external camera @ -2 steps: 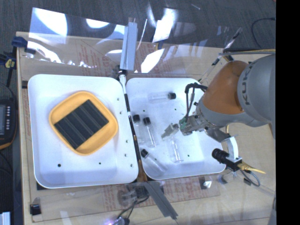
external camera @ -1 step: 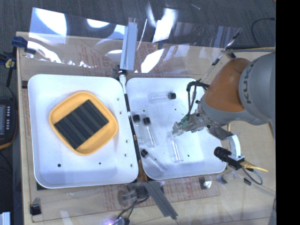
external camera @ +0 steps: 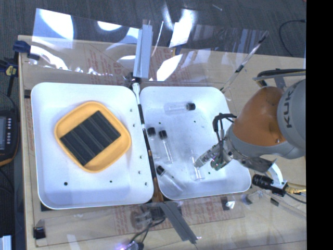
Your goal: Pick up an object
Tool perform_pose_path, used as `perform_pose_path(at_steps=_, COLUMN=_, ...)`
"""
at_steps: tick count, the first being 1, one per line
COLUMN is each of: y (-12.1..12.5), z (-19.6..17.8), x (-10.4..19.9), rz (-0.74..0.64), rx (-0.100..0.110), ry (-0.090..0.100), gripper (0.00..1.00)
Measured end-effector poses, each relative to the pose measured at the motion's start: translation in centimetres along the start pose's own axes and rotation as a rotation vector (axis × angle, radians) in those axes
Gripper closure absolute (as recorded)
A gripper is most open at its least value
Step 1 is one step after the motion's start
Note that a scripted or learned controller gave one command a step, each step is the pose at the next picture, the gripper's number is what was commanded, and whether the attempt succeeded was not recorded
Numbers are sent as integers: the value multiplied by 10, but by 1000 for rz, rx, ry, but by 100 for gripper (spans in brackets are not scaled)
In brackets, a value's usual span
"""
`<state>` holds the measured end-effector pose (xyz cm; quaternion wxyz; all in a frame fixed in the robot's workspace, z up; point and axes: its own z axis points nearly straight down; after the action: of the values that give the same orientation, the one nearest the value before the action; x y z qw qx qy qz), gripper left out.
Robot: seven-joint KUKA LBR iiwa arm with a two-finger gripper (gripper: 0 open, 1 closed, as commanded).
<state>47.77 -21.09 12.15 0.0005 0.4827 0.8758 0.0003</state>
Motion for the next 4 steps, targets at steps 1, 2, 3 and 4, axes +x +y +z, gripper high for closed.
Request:
perform_pose_path(at_steps=1, y=77, z=7, x=19, rz=90, rx=2, ry=1, gripper=100)
perform_pose_path(at_steps=2, y=129, z=2, x=17, rz=253, rx=2, ry=0, gripper=100)
perform_pose_path(at_steps=3, y=58, z=15, x=-2, rz=189, rx=4, ry=3, gripper=100)
perform_pose_path(at_steps=4, y=169, z=30, x=-27, rz=252, rx=3, ry=2, gripper=100)
